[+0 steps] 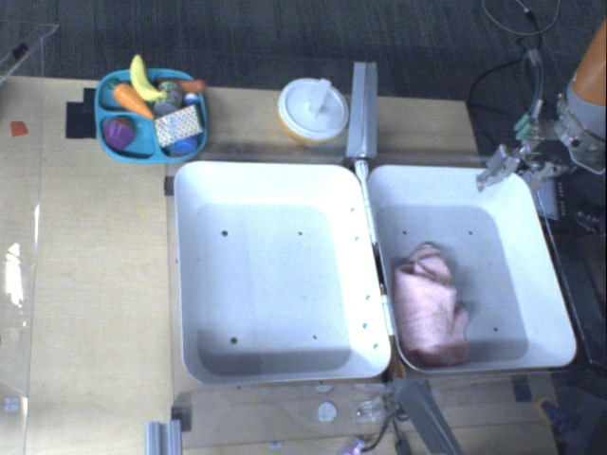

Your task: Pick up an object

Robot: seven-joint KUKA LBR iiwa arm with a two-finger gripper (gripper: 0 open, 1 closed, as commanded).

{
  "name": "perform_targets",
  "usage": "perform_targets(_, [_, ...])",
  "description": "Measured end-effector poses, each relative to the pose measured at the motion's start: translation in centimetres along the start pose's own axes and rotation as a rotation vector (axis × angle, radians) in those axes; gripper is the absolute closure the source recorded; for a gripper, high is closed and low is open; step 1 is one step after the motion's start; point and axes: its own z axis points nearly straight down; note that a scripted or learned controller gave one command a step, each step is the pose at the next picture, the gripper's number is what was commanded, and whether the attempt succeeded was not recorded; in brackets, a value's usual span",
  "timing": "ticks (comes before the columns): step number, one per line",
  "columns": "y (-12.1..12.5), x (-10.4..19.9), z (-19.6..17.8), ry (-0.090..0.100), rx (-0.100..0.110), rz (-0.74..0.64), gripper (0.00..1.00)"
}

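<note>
A crumpled pink cloth (429, 303) lies in the right bin (531, 282), against its left wall and toward the front. My gripper (500, 169) hovers over the bin's far right corner, well apart from the cloth, up and to the right of it. The grey arm with its orange band (590, 64) comes in from the right edge. Nothing shows in the gripper.
The left bin (275, 273) sits beside the right one, with a metal divider post (361, 112) behind their shared edge. A blue tray of toy food (152, 112) and a white lidded container (313, 110) stand on the bench behind the left bin. Cables (531, 27) hang at the upper right.
</note>
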Motion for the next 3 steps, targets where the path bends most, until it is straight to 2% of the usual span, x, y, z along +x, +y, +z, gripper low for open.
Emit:
perform_targets(1, [4.6, 0.1, -8.4, -0.001, -0.004, 0.005, 0.0])
perform_targets(2, [4.5, 6.1, 6.7, 0.002, 0.003, 0.171, 0.0])
perform_targets(3, [5.5, 2.2, 8.2, 0.0, -0.002, 0.2, 0.0])
